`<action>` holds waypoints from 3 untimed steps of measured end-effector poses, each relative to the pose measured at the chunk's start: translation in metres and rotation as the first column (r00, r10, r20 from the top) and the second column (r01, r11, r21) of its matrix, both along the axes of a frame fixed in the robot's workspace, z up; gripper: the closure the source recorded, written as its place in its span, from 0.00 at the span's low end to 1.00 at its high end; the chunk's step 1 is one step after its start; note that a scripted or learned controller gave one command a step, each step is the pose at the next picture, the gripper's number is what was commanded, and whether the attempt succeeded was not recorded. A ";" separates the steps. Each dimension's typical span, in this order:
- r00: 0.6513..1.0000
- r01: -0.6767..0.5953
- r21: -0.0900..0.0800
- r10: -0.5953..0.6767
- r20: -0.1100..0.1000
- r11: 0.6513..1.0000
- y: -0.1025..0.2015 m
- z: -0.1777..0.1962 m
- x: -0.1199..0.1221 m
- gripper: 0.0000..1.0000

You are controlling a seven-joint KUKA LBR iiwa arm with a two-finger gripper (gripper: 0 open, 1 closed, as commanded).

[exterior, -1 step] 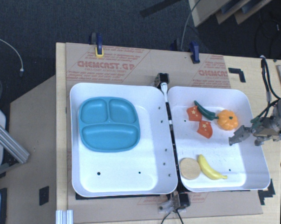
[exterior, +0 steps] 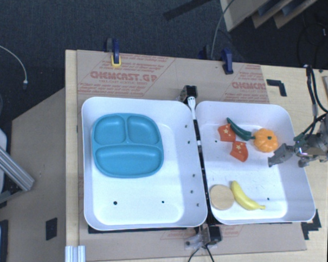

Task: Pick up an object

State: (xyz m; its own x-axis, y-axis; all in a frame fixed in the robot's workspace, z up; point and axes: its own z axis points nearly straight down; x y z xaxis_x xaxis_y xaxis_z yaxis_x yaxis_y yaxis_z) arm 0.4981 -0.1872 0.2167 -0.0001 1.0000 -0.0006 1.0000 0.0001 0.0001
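Pincer (exterior: 285,155) over the right bin (exterior: 291,206), close to the tabletop's right edge; fingers' spread cannot be made out. Nothing visible between them. Just beside it, toward the bin's far right corner: orange pumpkin (exterior: 265,140), touching a dark green pepper (exterior: 240,129). Two red pieces (exterior: 233,141) near the middle. Yellow banana (exterior: 244,196) and tan round disc (exterior: 222,197) at the near edge. Left bin (exterior: 144,205) holds a blue divided plate (exterior: 128,145).

2 bins side by side, gripper (exterior: 285,153) over the right one.
Left of the jaws we see pumpkin (exterior: 265,140), pepper pieces (exterior: 233,141); nearer us, banana (exterior: 244,197) and disc (exterior: 222,197). Divided plate (exterior: 128,145) lies in the far bin (exterior: 96,201).
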 end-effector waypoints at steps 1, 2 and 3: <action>1.000 0.001 0.002 -0.001 -0.003 1.000 -0.004 -0.043 0.000 0.00; 1.000 0.000 0.002 0.000 -0.003 1.000 -0.006 -0.086 0.005 0.00; 1.000 0.000 0.002 0.000 -0.003 1.000 -0.005 -0.134 0.004 0.00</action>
